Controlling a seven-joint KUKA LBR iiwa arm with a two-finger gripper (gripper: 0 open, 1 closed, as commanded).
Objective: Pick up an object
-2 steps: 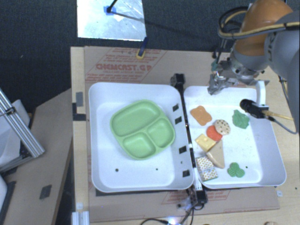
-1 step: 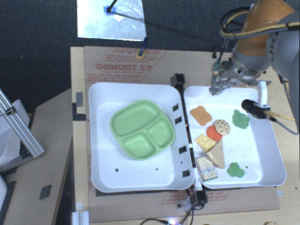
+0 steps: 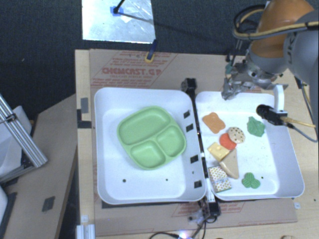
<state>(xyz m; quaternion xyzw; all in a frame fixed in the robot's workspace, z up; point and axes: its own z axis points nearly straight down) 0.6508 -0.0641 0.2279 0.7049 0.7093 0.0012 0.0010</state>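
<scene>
The bench (image 3: 60, 128) carries two shallow white bins side by side on a brown cardboard sheet (image 3: 130, 69). The left bin (image 3: 107, 183) holds a green divided plate (image 3: 151, 137), set a little toward its far edge, three compartments facing up. The arm (image 3: 284, 29), grey with an orange band, comes in over the far right corner of the right bin (image 3: 286, 176), and the gripper (image 3: 231, 91) hangs just over that bin's far edge; whether it is open or shut I cannot tell, and nothing shows in its grasp.

In the right bin the small things lie loose. An orange piece (image 3: 214, 122) sits near the inner wall, toward the far side. Beside it, toward the middle, a speckled cookie (image 3: 236, 134) overlaps a red disc (image 3: 227, 142). A yellow cheese wedge (image 3: 218, 150) touches a tan bread piece (image 3: 230, 166), and a patterned cracker (image 3: 220, 179) lies at the near inner corner. A green leafy piece (image 3: 256, 127) rests toward the right side, and a smaller green one (image 3: 250, 181) lies near the near edge.
</scene>
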